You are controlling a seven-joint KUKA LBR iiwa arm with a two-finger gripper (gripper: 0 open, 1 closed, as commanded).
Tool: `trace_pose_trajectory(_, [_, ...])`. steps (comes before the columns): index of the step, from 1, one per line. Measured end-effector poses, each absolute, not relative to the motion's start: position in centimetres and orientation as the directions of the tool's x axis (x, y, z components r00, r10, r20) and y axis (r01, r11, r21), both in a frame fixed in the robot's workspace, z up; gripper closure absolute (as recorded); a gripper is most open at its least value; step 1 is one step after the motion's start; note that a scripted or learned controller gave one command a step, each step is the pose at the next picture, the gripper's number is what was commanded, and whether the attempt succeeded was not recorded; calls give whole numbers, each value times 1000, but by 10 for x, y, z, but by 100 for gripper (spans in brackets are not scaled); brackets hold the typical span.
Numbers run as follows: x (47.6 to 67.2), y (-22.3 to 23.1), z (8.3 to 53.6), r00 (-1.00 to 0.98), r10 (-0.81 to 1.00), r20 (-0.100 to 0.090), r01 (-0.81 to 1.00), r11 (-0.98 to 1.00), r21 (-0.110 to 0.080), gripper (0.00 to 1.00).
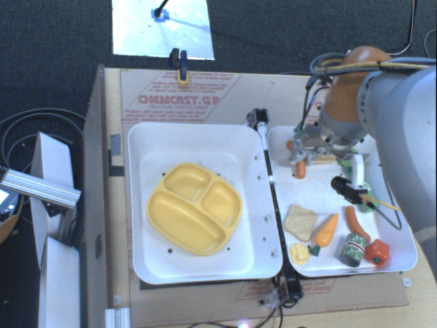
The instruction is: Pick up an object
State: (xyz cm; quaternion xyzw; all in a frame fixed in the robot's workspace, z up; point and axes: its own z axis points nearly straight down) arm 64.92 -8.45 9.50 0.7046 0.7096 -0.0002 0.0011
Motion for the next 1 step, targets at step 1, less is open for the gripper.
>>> trace_pose_trajectory(1, [579,-20,186,-6,1000,1,1000,5,5,100])
